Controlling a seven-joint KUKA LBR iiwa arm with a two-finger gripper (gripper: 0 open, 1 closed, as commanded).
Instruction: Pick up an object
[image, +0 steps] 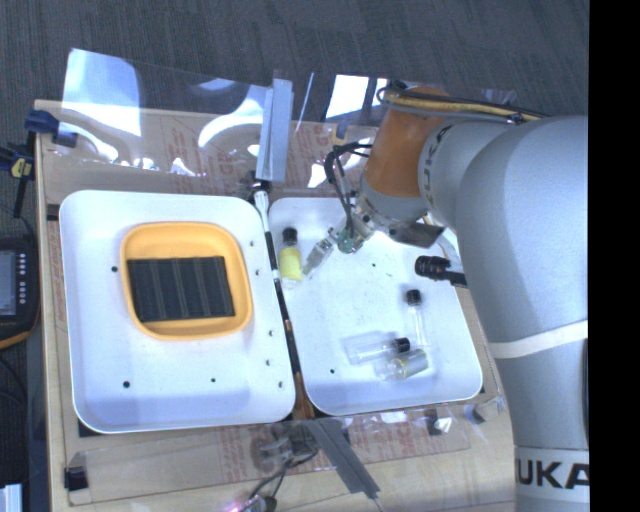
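Observation:
My gripper (318, 257) hangs low over the upper left part of the right bin (450, 385), tilted toward the lower left. Its tip is just right of a small yellow bottle (290, 263) with a black cap, which lies near the bin's left wall. I cannot make out anything held at the tip. Lower in the same bin lie two clear vials (372, 347) (402, 366) with black caps. A third small clear vial (413, 312) lies right of the middle.
The left bin (90, 380) holds a yellow tray (180, 242) with a black ribbed insert. The grey arm (510, 220) covers the right bin's right side. A metal rail (272, 130) stands at the back between the bins.

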